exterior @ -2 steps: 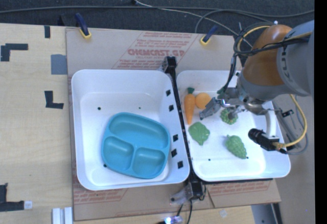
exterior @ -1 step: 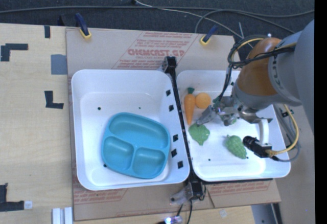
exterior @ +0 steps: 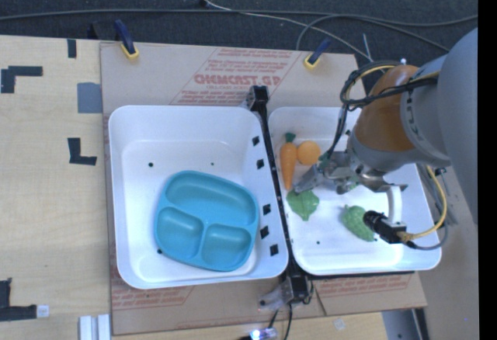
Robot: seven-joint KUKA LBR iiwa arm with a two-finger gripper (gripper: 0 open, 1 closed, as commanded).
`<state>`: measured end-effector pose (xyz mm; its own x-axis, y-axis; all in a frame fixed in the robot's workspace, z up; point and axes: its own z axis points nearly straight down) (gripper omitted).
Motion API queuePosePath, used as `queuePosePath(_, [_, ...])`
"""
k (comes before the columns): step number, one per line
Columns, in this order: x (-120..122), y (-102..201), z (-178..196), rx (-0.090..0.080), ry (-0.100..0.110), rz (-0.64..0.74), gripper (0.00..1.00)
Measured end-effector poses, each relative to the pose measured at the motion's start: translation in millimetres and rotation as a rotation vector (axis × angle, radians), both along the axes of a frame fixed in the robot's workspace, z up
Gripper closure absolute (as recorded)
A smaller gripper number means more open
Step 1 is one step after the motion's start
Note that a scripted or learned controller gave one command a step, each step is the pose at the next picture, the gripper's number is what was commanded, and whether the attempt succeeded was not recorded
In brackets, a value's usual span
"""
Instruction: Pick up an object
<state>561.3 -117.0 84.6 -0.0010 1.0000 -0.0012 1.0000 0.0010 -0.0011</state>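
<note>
Right white plastic bin [exterior: 411, 257]: an orange toy carrot [exterior: 287, 162] lies along the left wall, a round orange ball [exterior: 308, 152] touching its right side. Below them sits a leafy green toy vegetable [exterior: 304, 204]; a second green piece [exterior: 358, 222] lies near the floor's centre, bare floor in front of it. The gripper [exterior: 317, 179] hangs just above the leafy piece, beside the carrot; whether its fingers are parted or closed cannot be told. Left white bin [exterior: 124, 144] holds a blue compartment tray [exterior: 206, 220].
</note>
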Motion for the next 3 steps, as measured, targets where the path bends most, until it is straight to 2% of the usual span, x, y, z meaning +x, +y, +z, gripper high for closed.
queuePosePath(1, [1.0, 0.7, 11.9, 0.0, -0.004, 0.001, 1.0])
queuePosePath(3, [-2.7, 12.3, 101.2, 0.002, -0.004, 0.002, 1.0])
